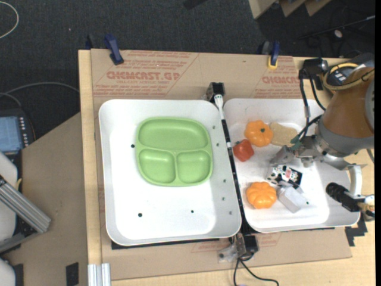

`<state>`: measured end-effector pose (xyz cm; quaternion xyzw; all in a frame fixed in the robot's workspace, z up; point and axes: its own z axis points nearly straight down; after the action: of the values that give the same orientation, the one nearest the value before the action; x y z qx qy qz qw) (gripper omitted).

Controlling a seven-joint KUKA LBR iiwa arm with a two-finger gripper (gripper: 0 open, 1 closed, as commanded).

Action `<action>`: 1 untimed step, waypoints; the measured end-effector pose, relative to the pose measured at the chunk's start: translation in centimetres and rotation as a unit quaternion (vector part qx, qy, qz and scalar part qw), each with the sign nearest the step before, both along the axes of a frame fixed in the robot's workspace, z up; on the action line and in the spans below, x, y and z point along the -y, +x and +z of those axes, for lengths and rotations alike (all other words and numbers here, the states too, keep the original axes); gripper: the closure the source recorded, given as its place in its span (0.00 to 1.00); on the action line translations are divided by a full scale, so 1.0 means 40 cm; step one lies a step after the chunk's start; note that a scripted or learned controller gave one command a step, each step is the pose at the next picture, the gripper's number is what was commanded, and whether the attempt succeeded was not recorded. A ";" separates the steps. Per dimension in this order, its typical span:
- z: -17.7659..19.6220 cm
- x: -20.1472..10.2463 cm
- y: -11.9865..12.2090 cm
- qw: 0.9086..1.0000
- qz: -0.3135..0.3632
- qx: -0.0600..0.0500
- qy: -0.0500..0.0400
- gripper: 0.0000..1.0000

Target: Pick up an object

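Two pumpkins (259, 133) crowd the right bin (315, 219); the tool (284, 158) hangs between them, grip unclear.

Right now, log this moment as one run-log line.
phase: reaching | hand: over right bin, among items | nearest: black-and-white object | left bin: green tray

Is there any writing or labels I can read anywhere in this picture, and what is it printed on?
"CHEMCAST G P" in red on the brown board behind the left bin; the smaller red lines under it are too blurred to read.
"CHEMCAST", cut short, on the same board behind the right bin.
The black-and-white patterned item: print too small to read.
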<state>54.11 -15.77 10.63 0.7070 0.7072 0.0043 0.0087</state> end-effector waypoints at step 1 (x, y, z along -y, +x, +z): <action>-0.014 -0.109 -0.090 1.000 0.000 0.003 0.002 0.00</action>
<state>50.53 -11.41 10.06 0.7069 0.7072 0.0082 0.0092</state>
